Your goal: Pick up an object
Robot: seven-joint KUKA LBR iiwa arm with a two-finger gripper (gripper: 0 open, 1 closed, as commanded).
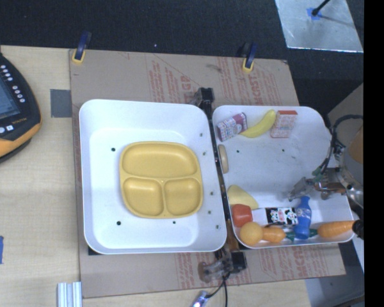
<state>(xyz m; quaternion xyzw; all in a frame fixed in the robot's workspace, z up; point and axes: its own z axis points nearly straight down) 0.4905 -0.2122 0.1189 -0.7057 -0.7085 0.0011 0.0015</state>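
The pincer (305, 187) sits low at the right side of the right white bin (269, 165), over a bare patch of its floor. Its metal tips look spread a little apart, and nothing is between them, so it holds no toy yet.

The toys lie along the edges of this bin. At the far side there is a small can with a red and white label (231, 126), a yellow plastic banana (260, 124) just beside it, and a small pink and white box (283, 123). Along the near side there is a pale yellow wedge (240, 196), a red block (241, 214), a round orange fruit (251, 233), a little black and white carton (281, 217), a blue plastic bottle (303, 217) and an orange carrot (336, 229) at the right corner. These near ones are packed close and some touch.

The left white bin (99, 171) holds a yellow tray with three parts (160, 178).

I think the step now is choosing a toy and going down on it. The blue bottle is the nearest one to the pincer. To do it well, the pincer should open wide enough, line up over the middle of one toy only, and go straight down so it does not bump the carton beside it. Then it should close softly and lift slowly. The crowded near row could make the tips catch two toys or push one away
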